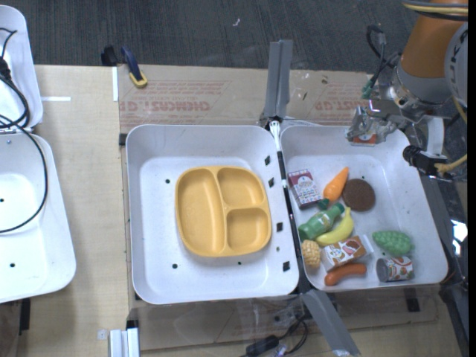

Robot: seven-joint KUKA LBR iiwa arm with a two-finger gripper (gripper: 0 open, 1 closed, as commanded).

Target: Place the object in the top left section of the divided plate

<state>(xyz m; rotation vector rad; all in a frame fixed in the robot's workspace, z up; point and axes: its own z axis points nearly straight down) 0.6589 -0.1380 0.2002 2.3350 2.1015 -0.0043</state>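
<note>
A yellow divided plate (222,210) lies in the left white bin (149,222), with one long section on its left and two smaller ones on its right. The right bin (416,222) holds toy food: a carrot (336,184), a brown round cookie (358,195), a small red carton (303,187), a green bottle (322,221), a banana (336,231), a corn cob (311,253), a juice box (343,251), a sausage (345,274), a green leafy piece (392,241) and a can (394,269). My gripper (367,129) hangs over the right bin's far rim.
The arm's orange band (435,39) and grey wrist stand at the top right. A grey post (278,80) rises behind the gap between the bins. White equipment with black cables (18,162) sits at the left. Cardboard (193,95) lies behind the bins.
</note>
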